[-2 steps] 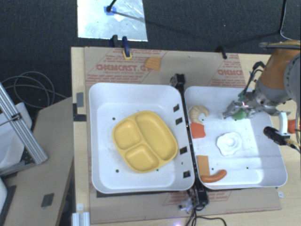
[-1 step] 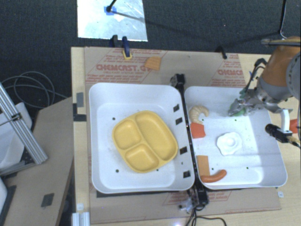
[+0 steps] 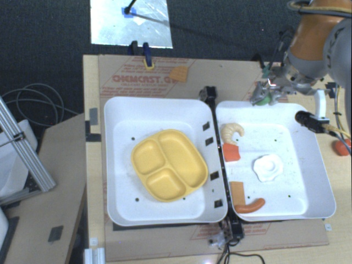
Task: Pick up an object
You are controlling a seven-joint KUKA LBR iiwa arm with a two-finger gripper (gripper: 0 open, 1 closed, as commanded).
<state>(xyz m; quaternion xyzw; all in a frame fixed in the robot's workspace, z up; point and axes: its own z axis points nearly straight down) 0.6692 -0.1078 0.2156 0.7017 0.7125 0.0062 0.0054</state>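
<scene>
My gripper (image 3: 264, 96) hangs over the far rim of the right bin (image 3: 316, 164), near its back left corner. A small green object (image 3: 262, 99) shows between its fingertips, and the fingers look shut on it. In the right bin lie a tan croissant (image 3: 232, 130), a red-orange block (image 3: 231, 153), a white fried egg (image 3: 268, 168), a brown block (image 3: 237, 190) and an orange sausage (image 3: 250, 204). They all lie nearer the camera than the gripper.
The left bin (image 3: 118, 147) holds a yellow divided plate (image 3: 169, 164). A black hinge strip (image 3: 215, 147) runs between the bins. An orange item (image 3: 342, 146) lies on the bench right of the right bin. A shiny sheet (image 3: 131, 14) lies beyond the bench.
</scene>
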